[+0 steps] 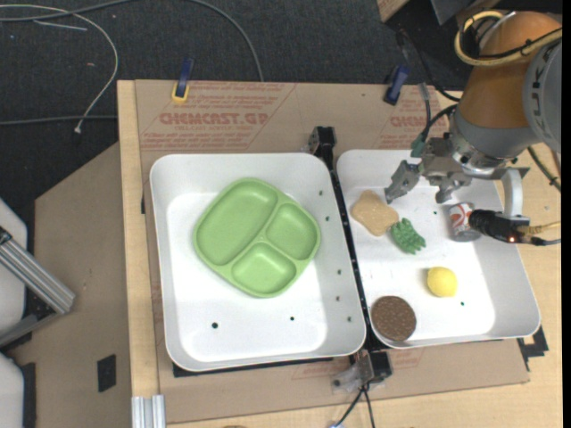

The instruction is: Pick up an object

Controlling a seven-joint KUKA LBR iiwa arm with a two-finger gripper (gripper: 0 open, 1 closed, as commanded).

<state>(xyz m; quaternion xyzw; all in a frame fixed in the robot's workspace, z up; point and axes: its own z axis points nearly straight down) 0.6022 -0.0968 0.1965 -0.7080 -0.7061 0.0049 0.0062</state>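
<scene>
Gripper (426, 185): hung over the upper part of the right bin (510, 315), fingers spread apart with nothing between them.
Bread slice (373, 213): tan, lay in the right bin just below and left of the gripper.
Green toy (408, 235): knobbly, touching the bread's lower right edge.
Lemon (442, 281): yellow, lower centre of the right bin, apart from the others.
Brown disc (393, 317): round, at the right bin's lower left corner.
Can (460, 220): red and silver, right of the gripper.
Left bin (178, 328): held a green divided plate (257, 236), centre of frame.
</scene>
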